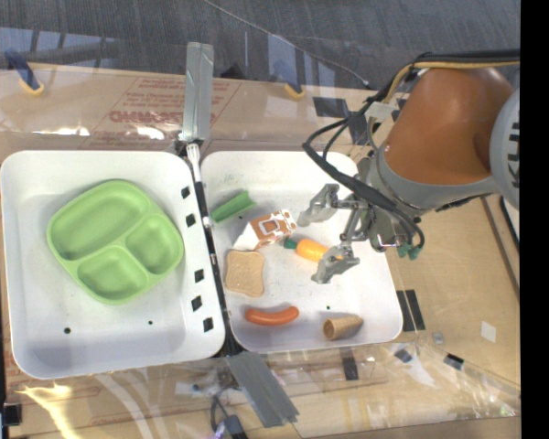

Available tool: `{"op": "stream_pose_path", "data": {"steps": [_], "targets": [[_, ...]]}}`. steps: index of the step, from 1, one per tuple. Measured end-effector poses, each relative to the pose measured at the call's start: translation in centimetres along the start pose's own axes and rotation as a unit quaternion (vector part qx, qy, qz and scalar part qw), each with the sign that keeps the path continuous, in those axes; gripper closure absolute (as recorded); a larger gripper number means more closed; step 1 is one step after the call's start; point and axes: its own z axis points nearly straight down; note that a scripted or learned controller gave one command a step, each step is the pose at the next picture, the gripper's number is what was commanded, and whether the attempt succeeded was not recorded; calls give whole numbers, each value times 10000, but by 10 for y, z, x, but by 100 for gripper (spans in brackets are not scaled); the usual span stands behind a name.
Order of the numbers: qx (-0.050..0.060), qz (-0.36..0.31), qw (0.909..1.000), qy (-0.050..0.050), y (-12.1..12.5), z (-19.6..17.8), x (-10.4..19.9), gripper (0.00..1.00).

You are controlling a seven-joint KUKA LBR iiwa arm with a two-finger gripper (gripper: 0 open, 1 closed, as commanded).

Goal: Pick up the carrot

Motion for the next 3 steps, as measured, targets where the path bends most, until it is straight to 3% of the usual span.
{"op": "stream_pose_path", "data": {"steps": [1, 2, 3], "targets": [[-5, 378, 9993, -63, 20, 151, -54, 0], [-2, 330, 9994, -93, 22, 138, -57, 100], [-9, -668, 9978, -23, 96, 79, -100, 100]]}}
